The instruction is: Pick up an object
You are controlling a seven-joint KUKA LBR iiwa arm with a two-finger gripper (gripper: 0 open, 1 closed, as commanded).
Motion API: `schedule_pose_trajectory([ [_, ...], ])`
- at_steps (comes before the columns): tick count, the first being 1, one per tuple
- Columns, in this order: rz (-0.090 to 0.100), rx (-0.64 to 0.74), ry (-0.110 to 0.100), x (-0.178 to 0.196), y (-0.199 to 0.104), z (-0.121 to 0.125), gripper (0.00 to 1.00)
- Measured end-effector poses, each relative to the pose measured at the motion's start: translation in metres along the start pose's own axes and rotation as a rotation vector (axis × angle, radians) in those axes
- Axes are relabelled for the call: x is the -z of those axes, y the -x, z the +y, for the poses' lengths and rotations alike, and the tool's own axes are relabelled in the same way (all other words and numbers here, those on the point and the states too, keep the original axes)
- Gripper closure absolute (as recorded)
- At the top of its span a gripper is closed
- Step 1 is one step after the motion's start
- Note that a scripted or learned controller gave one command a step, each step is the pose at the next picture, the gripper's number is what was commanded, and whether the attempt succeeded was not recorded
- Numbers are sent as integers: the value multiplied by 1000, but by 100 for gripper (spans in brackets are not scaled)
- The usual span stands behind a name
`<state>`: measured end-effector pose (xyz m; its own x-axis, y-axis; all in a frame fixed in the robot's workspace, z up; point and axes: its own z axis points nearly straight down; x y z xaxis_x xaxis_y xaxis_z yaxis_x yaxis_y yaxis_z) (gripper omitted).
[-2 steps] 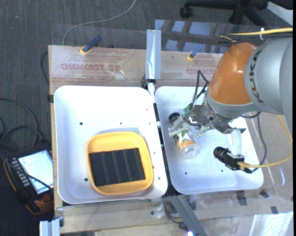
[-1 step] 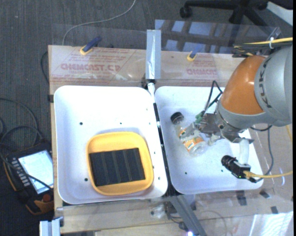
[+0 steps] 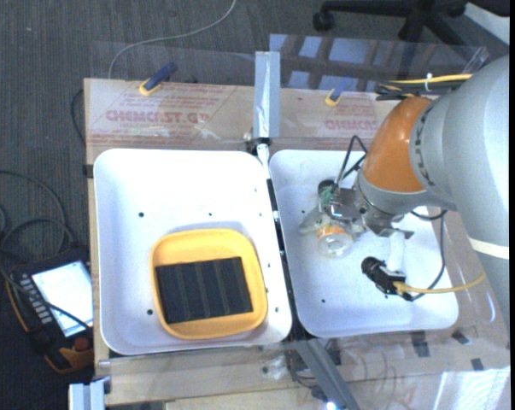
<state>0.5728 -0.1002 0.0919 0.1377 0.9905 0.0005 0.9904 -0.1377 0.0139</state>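
Down in the right bin (image 3: pixel 428 310), your gripper (image 3: pixel 359 216) sat low over a small clear object with orange and green parts (image 3: pixel 332 229), which lay just off its left side, touching or nearly so (its long axis ran roughly upper right to lower left). You could not have told how the jaws stood; the wrist hid them. White bin floor lay bare around it, the dividing wall close on the left. Over in the left bin (image 3: pixel 129 195) lay a yellow tray with a black ribbed insert (image 3: pixel 207 283).
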Motion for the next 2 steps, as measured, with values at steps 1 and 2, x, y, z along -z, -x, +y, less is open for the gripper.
schedule_pose_trajectory([
  [1, 2, 1, -2, 9, -1, 0, 100],
  [2, -5, 35, -17, 90, -36, 89, 100],
])
